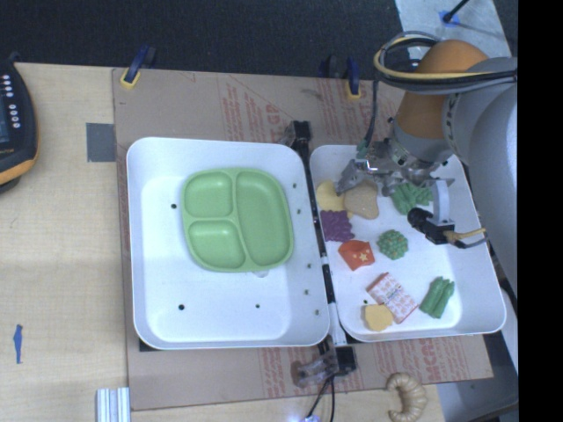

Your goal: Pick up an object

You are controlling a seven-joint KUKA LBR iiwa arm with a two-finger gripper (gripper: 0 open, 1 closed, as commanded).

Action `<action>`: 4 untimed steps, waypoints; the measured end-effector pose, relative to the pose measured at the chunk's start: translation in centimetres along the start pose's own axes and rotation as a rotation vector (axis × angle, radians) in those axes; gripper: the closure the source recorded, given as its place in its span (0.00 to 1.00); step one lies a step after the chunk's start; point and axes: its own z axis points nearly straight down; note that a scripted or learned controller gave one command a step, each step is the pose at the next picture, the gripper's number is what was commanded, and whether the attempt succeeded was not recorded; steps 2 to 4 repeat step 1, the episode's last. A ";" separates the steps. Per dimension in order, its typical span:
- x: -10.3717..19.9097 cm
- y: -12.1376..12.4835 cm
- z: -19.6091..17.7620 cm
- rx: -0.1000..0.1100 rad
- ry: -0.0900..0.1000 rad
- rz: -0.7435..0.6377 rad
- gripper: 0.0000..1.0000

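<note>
My gripper (371,176) hangs over the far end of the right bin (479,310), under the arm's orange band. Just below it lie a tan piece (361,204) and a yellow piece (326,196); whether it touches them I cannot tell. A leafy green toy (407,197) is partly hidden beneath the wrist. Further toys lie in this bin: purple grapes (336,226), a red piece with a yellow mark (356,253), a green broccoli (393,243), a red-and-white packet (391,296), a yellow chunk (378,317) and a green vegetable (437,295).
The left bin (158,310) holds a green divided plate (237,219). A tan croissant-shaped toy (406,396) lies on the bench below the right bin. A control pendant (13,130) sits at the far left edge. Blue clamps (352,76) grip the board's far edge.
</note>
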 end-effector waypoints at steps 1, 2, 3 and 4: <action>-0.2 -0.1 -1.0 0.005 -0.001 -0.001 1.00; -0.2 -0.1 -1.0 0.005 -0.001 -0.001 1.00; -0.2 -0.1 -1.0 0.005 -0.001 -0.001 1.00; -0.2 -0.1 -1.0 0.005 -0.001 -0.001 1.00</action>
